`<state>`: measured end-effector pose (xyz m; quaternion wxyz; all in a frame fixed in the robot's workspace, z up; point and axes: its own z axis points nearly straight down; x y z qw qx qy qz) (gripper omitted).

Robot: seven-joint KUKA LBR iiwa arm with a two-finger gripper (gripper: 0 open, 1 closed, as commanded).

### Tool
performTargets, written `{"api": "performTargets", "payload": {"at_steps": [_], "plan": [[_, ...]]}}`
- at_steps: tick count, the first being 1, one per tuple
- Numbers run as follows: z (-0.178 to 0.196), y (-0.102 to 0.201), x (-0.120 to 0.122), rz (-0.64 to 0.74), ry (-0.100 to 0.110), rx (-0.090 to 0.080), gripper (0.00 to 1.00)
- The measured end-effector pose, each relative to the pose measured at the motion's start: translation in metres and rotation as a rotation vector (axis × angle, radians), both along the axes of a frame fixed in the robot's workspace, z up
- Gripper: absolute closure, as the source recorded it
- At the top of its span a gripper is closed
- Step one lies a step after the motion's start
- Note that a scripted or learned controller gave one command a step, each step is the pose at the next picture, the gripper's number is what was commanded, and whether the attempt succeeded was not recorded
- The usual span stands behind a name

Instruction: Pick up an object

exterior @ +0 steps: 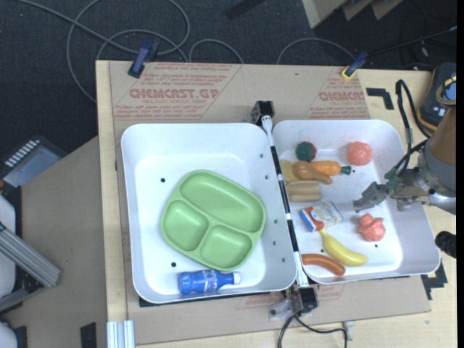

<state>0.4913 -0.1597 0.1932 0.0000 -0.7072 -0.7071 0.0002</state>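
1. Two shallow white bins sit side by side on the desk (217,85): the left bin (138,194) and the right bin (384,263).
2. One green divided plate (212,220) with three compartments lies in the left bin, and one blue bottle (207,282) lies on its side near that bin's front wall.
3. Eight items lie in the right bin: one dark green ball (306,151), one pink-red round fruit (359,153), one carrot (324,170), one tan bread roll (304,191), one small white packet (322,216) with red and blue print too small to read, one pink lumpy fruit (372,228), one banana (342,251) and one red sausage (322,264).
4. One gripper (373,196) hangs low over the right bin, between the round fruit and the lumpy fruit; I cannot tell whether its fingers are apart or together, and nothing is seen between them.
5. Red print on the brown board under the bins reads "CHEMCAST GP", twice.
6. Two clamps, one blue (141,58) and one yellow-blue (354,67), grip the board's far edge.
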Motion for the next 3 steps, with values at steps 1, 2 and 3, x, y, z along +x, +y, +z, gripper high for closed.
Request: {"api": "performTargets", "payload": {"at_steps": [1, 2, 3], "plan": [[-0.105, -0.020, -0.003, -0.001, 0.002, 0.001, 0.00], [-0.094, -0.020, -0.001, -0.001, -0.004, -0.001, 1.00], [-0.008, 0.080, 0.005, 0.003, -0.002, 0.001, 1.00]]}}
